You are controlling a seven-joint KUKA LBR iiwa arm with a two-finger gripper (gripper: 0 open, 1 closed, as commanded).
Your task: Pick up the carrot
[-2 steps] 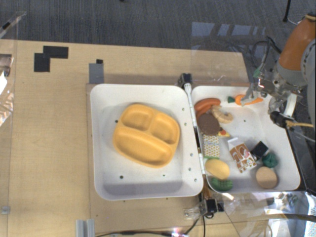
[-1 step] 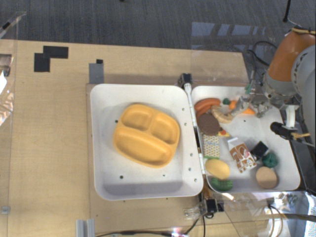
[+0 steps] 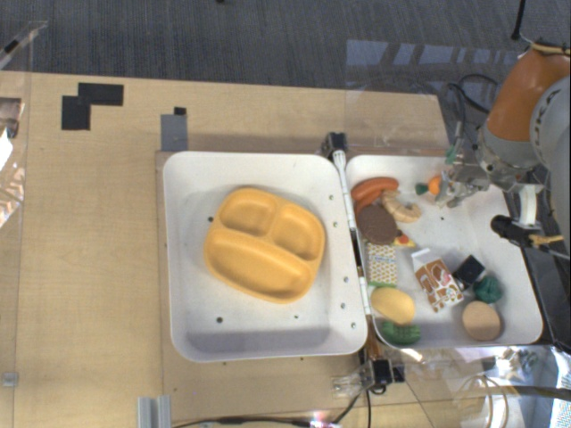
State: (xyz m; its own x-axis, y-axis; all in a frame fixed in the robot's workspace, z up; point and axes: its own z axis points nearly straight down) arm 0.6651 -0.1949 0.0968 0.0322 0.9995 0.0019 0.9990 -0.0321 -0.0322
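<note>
Hand: gripper (image 3: 460, 182) is at the top right of the frame, low over the top part of the right bin (image 3: 464, 232).
Grip: can't tell if it's apart or together, the metal bits blur into one clump.
Holding: nothing that I can see.
Arm: grey w/ an orange band, comes in from the right edge.
Carrot (image 3: 434, 185): small orange bit, near the top of the right bin, just beside the gripper.
Which way: carrot lies to the left of the gripper, abt level w/ it. They look apart, but only just.
Long way of carrot: seems to run left-right, w/ a little pale green bit at its left end. Too small to be sure.
Next move (my guess): slide a bit left, go down, then squeeze across the short side.
Watch out: red sausage (image 3: 375, 188) farther left is orange-ish too, don't mix them up.
Other stuff near: brown round cookie (image 3: 378, 224) below the sausage; lemon (image 3: 393, 306) at the bottom of the bin.
Far off: yellow tray (image 3: 263, 243) in the left bin (image 3: 187, 315), well apart from it all.
</note>
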